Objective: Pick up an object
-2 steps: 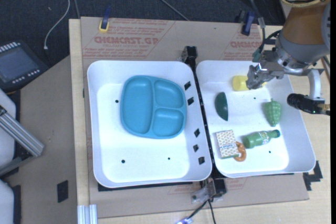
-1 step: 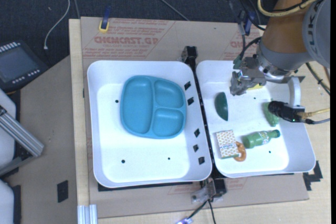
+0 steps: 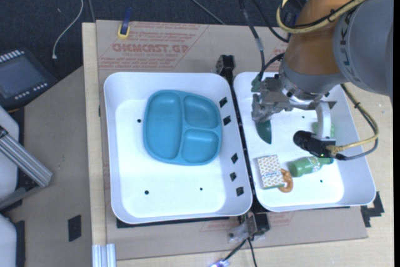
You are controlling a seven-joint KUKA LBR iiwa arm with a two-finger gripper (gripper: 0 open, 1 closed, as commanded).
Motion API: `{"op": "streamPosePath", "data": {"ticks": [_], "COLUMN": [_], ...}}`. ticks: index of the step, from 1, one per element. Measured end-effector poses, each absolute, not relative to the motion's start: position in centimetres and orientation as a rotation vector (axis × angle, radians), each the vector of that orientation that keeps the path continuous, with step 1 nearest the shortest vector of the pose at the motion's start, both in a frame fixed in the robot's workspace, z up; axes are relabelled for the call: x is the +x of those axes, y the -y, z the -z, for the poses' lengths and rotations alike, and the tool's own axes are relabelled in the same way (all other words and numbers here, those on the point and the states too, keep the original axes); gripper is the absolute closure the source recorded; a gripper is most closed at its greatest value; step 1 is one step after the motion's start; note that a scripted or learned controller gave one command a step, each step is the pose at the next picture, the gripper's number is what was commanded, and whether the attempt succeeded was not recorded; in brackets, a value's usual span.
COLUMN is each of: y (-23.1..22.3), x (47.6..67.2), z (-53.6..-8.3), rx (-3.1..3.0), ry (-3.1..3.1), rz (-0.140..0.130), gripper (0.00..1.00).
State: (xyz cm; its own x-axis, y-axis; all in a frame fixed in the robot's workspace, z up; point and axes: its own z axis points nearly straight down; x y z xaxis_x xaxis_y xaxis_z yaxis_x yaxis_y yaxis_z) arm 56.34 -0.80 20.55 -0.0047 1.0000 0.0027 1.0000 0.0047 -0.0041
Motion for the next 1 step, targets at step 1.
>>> {"op": "streamPosePath", "data": {"ticks": [1], "y": [-5.11], "x": [55.59], "z": [-20.41], "rx": [-2.210], "ry": [2.225], "rz": [0.001], "gripper": [1.00]}}
